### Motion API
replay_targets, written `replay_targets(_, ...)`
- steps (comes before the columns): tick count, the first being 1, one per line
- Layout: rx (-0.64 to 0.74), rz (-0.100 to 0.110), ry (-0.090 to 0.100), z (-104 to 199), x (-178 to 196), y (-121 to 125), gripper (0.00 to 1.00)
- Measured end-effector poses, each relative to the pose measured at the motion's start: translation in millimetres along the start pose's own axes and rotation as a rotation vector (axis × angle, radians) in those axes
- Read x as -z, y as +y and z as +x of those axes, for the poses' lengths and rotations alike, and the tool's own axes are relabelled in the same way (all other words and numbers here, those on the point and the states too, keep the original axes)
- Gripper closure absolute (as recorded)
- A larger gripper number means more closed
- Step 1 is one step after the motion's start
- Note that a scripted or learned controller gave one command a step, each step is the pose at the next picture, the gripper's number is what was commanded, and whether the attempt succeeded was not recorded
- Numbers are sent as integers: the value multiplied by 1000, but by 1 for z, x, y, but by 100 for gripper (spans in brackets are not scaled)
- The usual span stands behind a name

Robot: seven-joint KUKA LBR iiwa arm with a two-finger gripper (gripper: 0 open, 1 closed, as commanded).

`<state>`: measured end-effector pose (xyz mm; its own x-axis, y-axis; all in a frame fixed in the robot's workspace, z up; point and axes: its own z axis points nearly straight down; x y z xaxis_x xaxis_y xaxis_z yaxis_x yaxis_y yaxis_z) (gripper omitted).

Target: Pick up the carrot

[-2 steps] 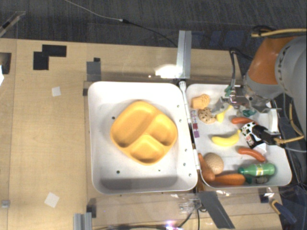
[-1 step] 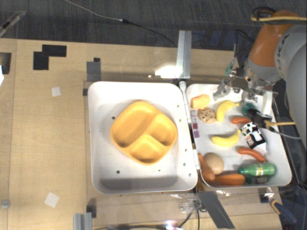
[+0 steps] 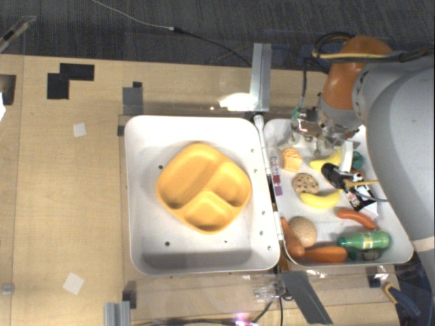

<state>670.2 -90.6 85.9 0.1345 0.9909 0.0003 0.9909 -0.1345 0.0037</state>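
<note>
The carrot (image 3: 326,254), a long orange piece, lies along the front edge of the right bin (image 3: 401,253), just under a tan rounded lump (image 3: 304,230). My gripper (image 3: 323,138) hangs over the far end of that bin, below the orange wrist band. It is well behind the carrot, with several items in between. Nothing can be seen held in it.
The right bin also holds an orange cube (image 3: 291,158), a speckled cookie (image 3: 306,182), a banana (image 3: 319,199), a red sausage-like piece (image 3: 356,217) and a green bottle (image 3: 364,241). A yellow divided plate (image 3: 202,185) sits in the left bin (image 3: 143,250).
</note>
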Motion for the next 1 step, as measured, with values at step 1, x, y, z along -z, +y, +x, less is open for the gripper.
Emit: replay_targets(1,503,-3,-1,2,1,-25,0)
